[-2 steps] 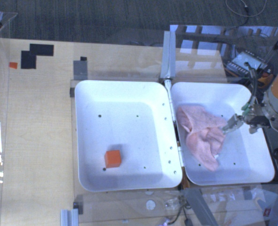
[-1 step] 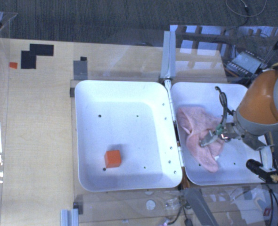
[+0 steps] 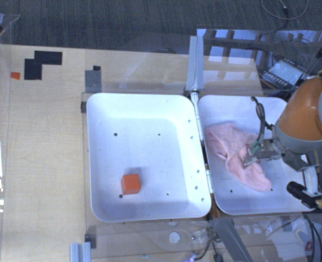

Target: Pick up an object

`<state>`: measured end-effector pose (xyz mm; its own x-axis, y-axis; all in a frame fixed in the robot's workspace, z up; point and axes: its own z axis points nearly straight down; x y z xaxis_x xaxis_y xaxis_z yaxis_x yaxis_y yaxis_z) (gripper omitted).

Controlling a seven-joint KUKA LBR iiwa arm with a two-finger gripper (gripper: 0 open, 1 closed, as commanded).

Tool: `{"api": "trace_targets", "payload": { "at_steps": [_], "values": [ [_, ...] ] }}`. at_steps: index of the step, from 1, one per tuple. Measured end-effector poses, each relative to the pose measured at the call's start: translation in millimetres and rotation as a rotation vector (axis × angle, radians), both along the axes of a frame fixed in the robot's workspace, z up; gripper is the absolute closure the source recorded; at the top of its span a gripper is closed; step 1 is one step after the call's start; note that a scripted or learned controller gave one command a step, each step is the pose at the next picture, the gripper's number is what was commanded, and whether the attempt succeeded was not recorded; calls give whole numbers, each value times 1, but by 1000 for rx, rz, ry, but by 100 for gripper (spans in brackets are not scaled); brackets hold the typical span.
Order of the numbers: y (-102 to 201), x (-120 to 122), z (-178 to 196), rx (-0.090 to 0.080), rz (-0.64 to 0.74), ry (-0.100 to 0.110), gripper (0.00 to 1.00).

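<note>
The pink cloth (image 3: 238,156) lies crumpled in the right bin (image 3: 226,107), stretching from the middle of the floor down toward the near wall, and the gripper (image 3: 254,156) is low over its right-hand folds, touching or very nearly touching the fabric. Whether the gripper is spread or closed cannot be told from this slanted view, nor whether any fabric is caught in it, so the cloth cannot be called held. Judging from this, the step in hand is the grasp on the cloth. To do it well, the gripper should press into a raised fold instead of a flat patch, close fully on a good bunch of fabric, and then rise straight up so that the trailing cloth clears the bin wall without snagging. A soft cloth will sag and may slip out if only a thin edge is pinched.

Above the gripper rises the grey arm with its orange band (image 3: 304,112). Across the divider, an orange block (image 3: 131,184) rests alone on the floor of the left bin (image 3: 144,109), well apart from the gripper. Both bins stand on the wooden tabletop (image 3: 41,146).

No brand, label or legible writing can be made out on the cloth, the block or the bins
</note>
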<state>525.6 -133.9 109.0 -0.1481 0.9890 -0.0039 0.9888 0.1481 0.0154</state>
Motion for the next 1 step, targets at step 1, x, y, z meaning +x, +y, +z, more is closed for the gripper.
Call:
{"api": "trace_targets", "payload": {
  "at_steps": [1],
  "values": [
    [34,88,119,0,4,5,100]
  ]
}}
